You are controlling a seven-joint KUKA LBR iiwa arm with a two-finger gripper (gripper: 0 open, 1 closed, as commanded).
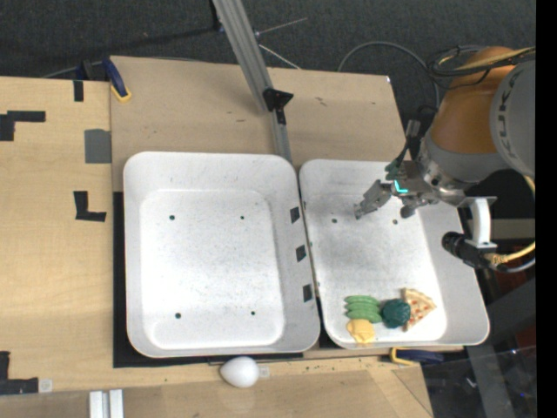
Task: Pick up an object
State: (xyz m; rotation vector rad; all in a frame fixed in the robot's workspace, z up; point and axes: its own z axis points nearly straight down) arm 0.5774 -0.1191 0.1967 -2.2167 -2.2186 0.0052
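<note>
Left bin (209,251) on tabletop (52,233). Right bin (383,259): toy cluster (387,310) (green, yellow, teal, pizza slice) at near edge. Gripper (383,200) hovers over far end, well apart from toys; jaws open, holding nothing.

The wooden bench (200,116) carries two shallow white bins side by side. The left bin (213,252) touches the right bin (383,251) along its right edge. A white egg-shaped object (239,372) lies on the bench just below the left bin's near rim. Black tape marks (84,205) sit left of the left bin.
</note>
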